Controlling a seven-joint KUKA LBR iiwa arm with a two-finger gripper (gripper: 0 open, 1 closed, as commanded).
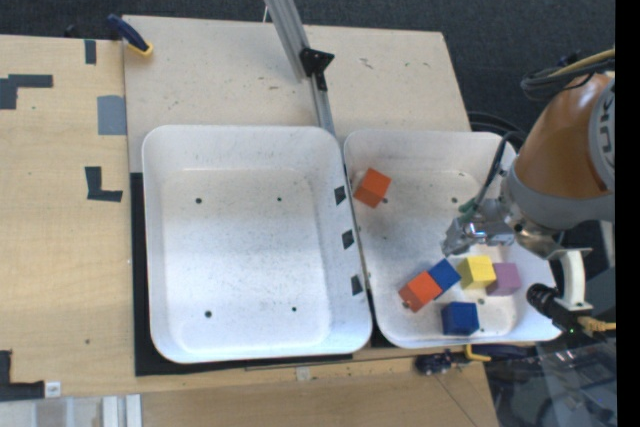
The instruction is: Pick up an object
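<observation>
The gripper (467, 233) hung low in the right bin (420, 150), near its right wall, on the grey arm (560, 165) with the orange band that reached in from the right; from this slant I could not tell how it was set, and nothing showed in its grasp. Just below it lay a tight cluster: a yellow cube (480, 271), a purple cube (506, 278) touching the yellow one on the right, a blue cube (444, 273) on the left, an orange cube (420, 289) against that, and a second blue cube (460, 318) nearest the front rim. A lone orange cube (372, 186) sat well apart, close to the wall shared with the left bin (240, 140). I judged the step to be the approach, with no pick made yet. The next move would call for a descent onto one cube, likely the yellow or blue, and the crowding could block a clean grip.
</observation>
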